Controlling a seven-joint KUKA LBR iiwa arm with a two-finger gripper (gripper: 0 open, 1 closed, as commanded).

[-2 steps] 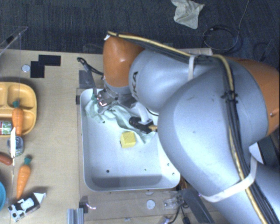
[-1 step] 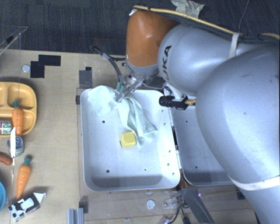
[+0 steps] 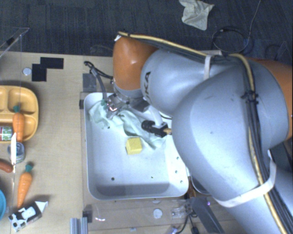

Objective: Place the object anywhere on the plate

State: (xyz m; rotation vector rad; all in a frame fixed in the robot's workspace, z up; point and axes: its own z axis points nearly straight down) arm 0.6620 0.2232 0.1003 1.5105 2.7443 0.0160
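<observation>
A pale green cloth [image 3: 130, 119] lies crumpled in the far part of the white bin [image 3: 123, 185]. A small yellow block [image 3: 134, 146] rests on the bin floor just in front of the cloth. My gripper [image 3: 110, 109] is down at the bin's far left corner, right on the cloth's left end. The grey arm with its orange band [image 3: 130, 59] reaches in from the right and hides the bin's right side. A yellow divided plate [image 3: 25, 98] sits at the left edge of the bench, with a toy carrot [image 3: 18, 125] lying on it.
Left of the bin are a second toy carrot [image 3: 23, 183], a knife [image 3: 13, 148], a small can [image 3: 5, 133] and a black and white cow toy [image 3: 26, 214]. Black blocks [image 3: 46, 67] lie at the bench's far left. A crumpled rag [image 3: 196, 13] lies on the floor beyond.
</observation>
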